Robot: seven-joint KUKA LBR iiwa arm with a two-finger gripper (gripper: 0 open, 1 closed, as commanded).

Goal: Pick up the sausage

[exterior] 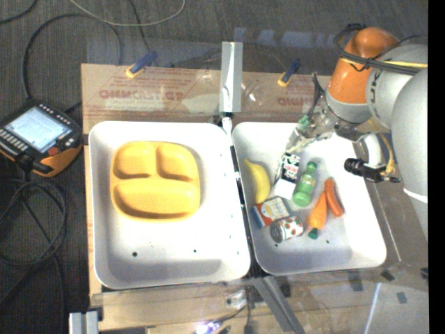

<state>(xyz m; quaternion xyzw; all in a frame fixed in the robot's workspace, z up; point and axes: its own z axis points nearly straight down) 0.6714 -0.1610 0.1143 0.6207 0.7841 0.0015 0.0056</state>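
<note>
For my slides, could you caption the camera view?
Gripper above right bin, near sausage, carrot, banana.

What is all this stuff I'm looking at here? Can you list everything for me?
Bins: two, white, side by side on the bench.
Divided tray: one, yellow, in the left bin.
Banana: one, yellow, left part of the right bin.
Bottle: one, green, middle of the right bin.
Carrot: one, orange, right of the bottle.
Sausage: one, reddish orange, beside the carrot.
Can: one, on its side, near the front.
Small carton: one, beside the can.
Handheld controller: one, at far left.
Cables: several, dark, on the floor.
Arm: one, grey with orange band.
Claw: one, over the right bin's back.
</note>
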